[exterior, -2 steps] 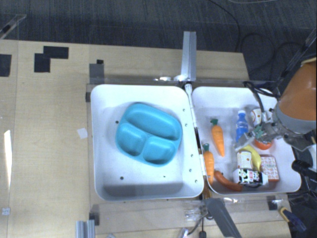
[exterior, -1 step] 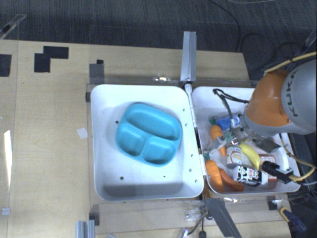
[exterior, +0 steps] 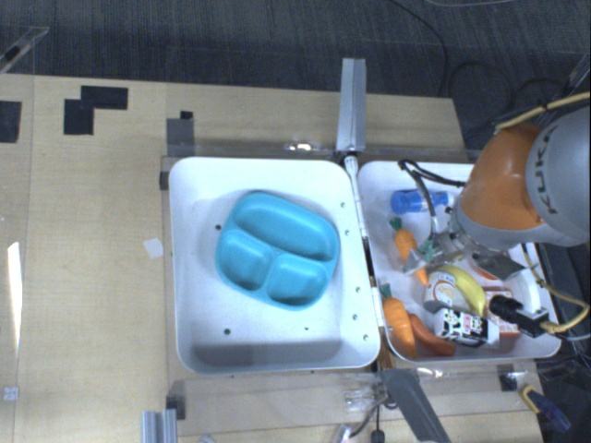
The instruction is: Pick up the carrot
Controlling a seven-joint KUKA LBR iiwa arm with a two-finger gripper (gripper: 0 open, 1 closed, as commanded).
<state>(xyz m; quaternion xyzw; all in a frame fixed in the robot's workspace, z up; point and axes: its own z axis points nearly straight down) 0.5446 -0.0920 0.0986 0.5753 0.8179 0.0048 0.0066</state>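
Carrot (exterior: pixel 404 243): taken to be the small orange tapered piece in the right bin (exterior: pixel 550 347), at about 9 o'clock from the bin's centre and near the left wall. It lies loose, apart from its neighbours. Identification is not certain. A larger orange piece (exterior: pixel 398 318) sits in the 7 o'clock corner against a reddish piece (exterior: pixel 432 340), and it could be mistaken for the target.

Gripper (exterior: pixel 432 252) is low over the bin, just beside the carrot at its 3 o'clock. Cannot tell from this angle how wide it stands, as the wrist hides it. Nothing can be seen held.

Step in hand, as I judge it, is closing in for the grasp.
- Shift toward 9 o'clock until centred over the orange body.
- Close across the narrow width, not along the length.
- Mind the bin wall at 9 o'clock, which leaves little room on that side.
- Lift straight up.

Right bin also holds:
- blue bottle (exterior: pixel 413 201) at 10 o'clock, above the carrot
- banana (exterior: pixel 467 290) near centre, toward 5 o'clock
- round pale piece (exterior: pixel 441 290) touching the banana's left side
- black-and-white patterned piece (exterior: pixel 462 326) at 6 o'clock

Left bin (exterior: pixel 189 275) holds a blue divided tray (exterior: pixel 277 247) with three compartments, set askew near the middle.
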